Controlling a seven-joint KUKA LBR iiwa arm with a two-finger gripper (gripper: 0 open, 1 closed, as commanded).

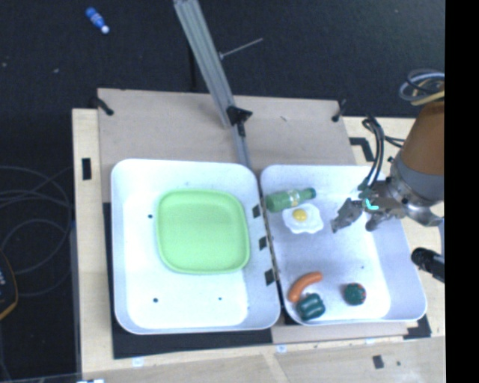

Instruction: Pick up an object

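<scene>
Grey claw (358, 215) open beside fried egg (302, 218).

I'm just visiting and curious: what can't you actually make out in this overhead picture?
- Tool: too small and blurred to tell open from shut.
- Arm: cut off by the right edge.
- Small blue object, top left: too small to identify.
- Round green item in the right bin: blurred, kind unclear.

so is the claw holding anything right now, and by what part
Nothing is held. The claw hangs over the right bin, just right of the fried egg, with no object between its fingers.
</scene>
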